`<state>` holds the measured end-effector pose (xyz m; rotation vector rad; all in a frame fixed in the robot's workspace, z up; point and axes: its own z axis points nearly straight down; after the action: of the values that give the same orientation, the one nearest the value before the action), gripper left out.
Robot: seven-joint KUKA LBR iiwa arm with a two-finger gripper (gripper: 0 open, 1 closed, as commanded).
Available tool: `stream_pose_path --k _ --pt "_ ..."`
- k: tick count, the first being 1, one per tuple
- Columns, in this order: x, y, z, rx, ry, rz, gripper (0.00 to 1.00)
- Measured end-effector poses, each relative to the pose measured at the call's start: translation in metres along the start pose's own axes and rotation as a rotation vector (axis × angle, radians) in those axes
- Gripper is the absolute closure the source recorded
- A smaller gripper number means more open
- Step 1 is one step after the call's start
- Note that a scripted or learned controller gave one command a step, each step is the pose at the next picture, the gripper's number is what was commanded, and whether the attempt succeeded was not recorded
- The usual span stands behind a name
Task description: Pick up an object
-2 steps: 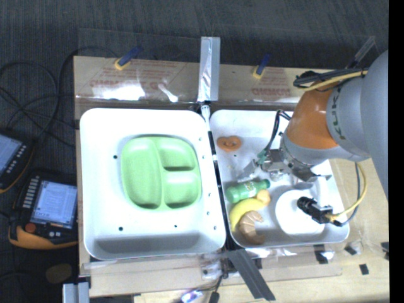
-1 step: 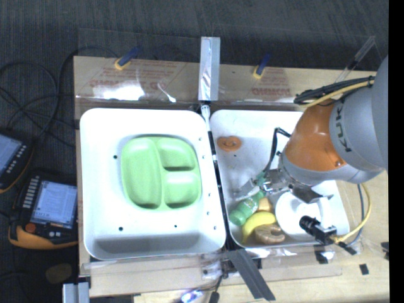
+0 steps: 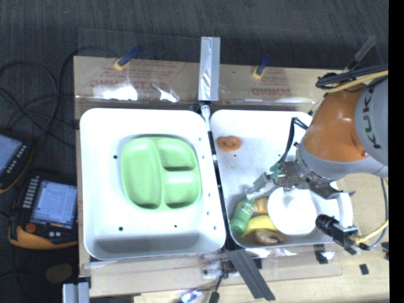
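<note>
Camera view: arm enters from right, gripper (image 3: pixel 282 180) low over right bin (image 3: pixel 252 128). Jaw state cannot be told. White bowl (image 3: pixel 290 213), green bottle (image 3: pixel 242 215), banana (image 3: pixel 260 226) clustered at bin's near edge, just beside gripper. Orange disc (image 3: pixel 229 143) well apart. Green divided plate (image 3: pixel 161 172) in left bin (image 3: pixel 101 137).

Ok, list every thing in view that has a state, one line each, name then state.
green divided plate: lying flat in the left bin, compartments bare.
orange disc: lying flat near the back of the right bin.
green bottle: on its side at the right bin's front.
banana: lying beside the green bottle.
white round object: resting by the banana.
gripper: low over the right bin; finger state unclear.
</note>
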<state>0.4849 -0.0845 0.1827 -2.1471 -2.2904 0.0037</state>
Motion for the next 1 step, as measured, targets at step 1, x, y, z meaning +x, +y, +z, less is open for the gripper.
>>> stream_pose_path --k 1 --pt "-0.0114 0.0013 0.0814 -0.011 -0.001 -0.261 0.0"
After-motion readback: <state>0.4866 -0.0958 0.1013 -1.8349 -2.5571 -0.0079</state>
